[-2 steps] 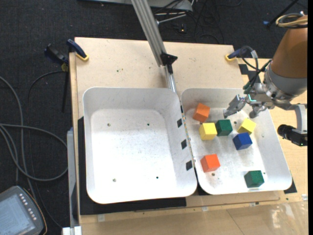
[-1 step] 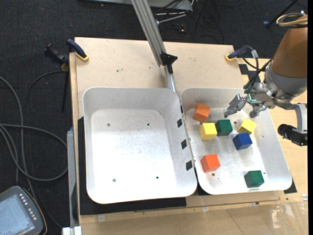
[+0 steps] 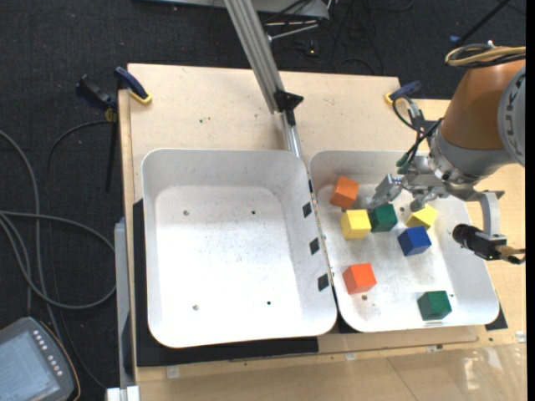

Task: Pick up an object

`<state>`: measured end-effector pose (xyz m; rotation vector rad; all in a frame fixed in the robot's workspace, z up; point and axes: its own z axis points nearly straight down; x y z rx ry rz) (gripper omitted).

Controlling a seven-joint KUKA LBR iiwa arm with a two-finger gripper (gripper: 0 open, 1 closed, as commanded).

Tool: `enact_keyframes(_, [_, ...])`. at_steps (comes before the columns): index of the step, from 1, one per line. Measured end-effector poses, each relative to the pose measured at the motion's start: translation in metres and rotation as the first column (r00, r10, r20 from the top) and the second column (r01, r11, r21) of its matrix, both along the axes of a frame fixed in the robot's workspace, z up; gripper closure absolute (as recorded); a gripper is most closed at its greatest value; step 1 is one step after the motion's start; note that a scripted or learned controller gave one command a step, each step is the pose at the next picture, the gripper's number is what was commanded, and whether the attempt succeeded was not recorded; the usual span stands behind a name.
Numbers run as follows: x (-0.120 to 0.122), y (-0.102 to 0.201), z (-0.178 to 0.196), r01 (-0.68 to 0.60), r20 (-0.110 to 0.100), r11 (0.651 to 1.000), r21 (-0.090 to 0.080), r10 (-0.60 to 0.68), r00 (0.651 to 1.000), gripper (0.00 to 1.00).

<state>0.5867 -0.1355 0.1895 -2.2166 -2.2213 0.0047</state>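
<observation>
Several coloured blocks lie in the right bin (image 3: pixel 472 303). An orange block (image 3: pixel 343 192) is at the back left, with a yellow block (image 3: pixel 355 223) and a green block (image 3: pixel 384 217) side by side in front of it. Further right are a second yellow block (image 3: pixel 424 216) and a blue block (image 3: pixel 414 241). A red-orange block (image 3: pixel 360 277) and another green block (image 3: pixel 434 305) lie near the front. My gripper (image 3: pixel 404 196) hangs open just behind the green and second yellow blocks, its fingers spread with nothing between them.
The left bin (image 3: pixel 167 307) adjoins the right one along a shared wall with black clips. A slanted metal pole (image 3: pixel 255 44) runs down to the bins' back junction. Clamps sit at the bench's back corners, and cables lie on the floor at left.
</observation>
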Motion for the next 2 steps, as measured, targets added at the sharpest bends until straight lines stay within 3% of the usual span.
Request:
enact_keyframes(1, [-0.011,-0.001,-0.05,0.004,-0.001,1.0,0.0,-0.004,1.0,0.0])
enact_keyframes(2, [-0.004,-0.002,-0.069,0.0,0.026,1.0,-0.005,0.0,1.0,0.0])
